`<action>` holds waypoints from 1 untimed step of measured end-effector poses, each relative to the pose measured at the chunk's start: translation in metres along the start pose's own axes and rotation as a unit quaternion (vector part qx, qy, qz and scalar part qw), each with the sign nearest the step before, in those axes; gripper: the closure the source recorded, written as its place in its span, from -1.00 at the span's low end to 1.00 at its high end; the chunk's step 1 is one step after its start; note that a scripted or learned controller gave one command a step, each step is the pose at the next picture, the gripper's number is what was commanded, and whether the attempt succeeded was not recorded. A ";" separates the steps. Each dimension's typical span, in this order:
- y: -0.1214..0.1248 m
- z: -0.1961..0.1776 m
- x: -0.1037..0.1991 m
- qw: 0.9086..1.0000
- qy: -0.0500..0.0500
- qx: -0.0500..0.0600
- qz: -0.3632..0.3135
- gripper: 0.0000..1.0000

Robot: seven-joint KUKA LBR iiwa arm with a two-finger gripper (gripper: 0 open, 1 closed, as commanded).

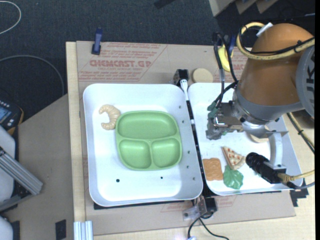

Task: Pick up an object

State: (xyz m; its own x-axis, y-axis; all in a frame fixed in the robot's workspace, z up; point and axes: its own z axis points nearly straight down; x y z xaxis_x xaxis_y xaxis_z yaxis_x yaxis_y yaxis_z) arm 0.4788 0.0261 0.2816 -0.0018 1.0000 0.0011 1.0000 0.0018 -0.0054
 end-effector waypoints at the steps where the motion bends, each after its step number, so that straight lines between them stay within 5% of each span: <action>1: 0.001 -0.117 0.100 1.000 0.003 -0.010 -0.005 1.00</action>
State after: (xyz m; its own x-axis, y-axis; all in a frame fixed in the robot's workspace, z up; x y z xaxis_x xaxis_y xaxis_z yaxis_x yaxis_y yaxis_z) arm 0.4801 0.1264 0.3983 -0.0125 0.9999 0.0074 0.9998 0.0124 0.0141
